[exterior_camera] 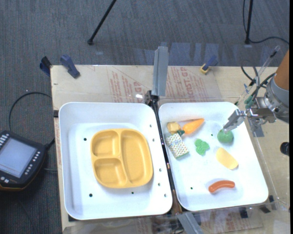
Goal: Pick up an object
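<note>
I judge the small round green plastic toy point(225, 136) near the right bin's point(212, 108) far right wall light, rigid and slick, best pinched across its middle, though whether my tool point(233, 121) just above it is released or clenched I cannot tell

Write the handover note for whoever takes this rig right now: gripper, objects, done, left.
Gripper: low over the right bin, fingertip at the green round toy; grip state unclear from above.
Right bin also holds a carrot, a small yellow piece beside it, a patterned packet, a green leafy piece, a yellow slice and a sausage.
Left bin: yellow divided plate.
Done: arm positioned at the green toy.
Left: nothing lifted yet; grasp and raise one object.
</note>
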Available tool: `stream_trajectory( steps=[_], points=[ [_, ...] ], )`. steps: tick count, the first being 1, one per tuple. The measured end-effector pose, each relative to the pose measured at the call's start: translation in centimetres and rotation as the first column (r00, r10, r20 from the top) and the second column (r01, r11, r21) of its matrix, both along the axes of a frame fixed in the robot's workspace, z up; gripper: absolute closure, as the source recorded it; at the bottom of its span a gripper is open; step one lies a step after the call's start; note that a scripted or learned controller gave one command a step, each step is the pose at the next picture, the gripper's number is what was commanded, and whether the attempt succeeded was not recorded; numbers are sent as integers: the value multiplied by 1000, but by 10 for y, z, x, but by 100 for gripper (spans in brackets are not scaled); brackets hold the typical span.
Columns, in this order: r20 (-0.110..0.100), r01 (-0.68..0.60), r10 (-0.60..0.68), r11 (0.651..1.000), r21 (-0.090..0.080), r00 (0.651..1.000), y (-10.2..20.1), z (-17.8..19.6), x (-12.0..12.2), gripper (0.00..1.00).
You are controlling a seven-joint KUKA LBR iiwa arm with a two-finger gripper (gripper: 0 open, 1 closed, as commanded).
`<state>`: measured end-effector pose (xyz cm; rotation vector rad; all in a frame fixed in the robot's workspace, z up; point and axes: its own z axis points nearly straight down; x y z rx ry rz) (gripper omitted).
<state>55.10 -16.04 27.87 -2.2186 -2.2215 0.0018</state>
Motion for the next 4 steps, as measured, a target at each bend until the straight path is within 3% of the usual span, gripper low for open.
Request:
stream_trajectory(
  steps=[1,2,3,4],
  points=[
    [-15,-158,158,987,7,987,5,-177,39,0],
    [0,-235,235,972,1,972,42,-192,77,0],
    [-2,-307,307,952,2,952,20,-191,2,0],
    [0,-150,150,989,1,989,23,-179,41,0]
  ],
)
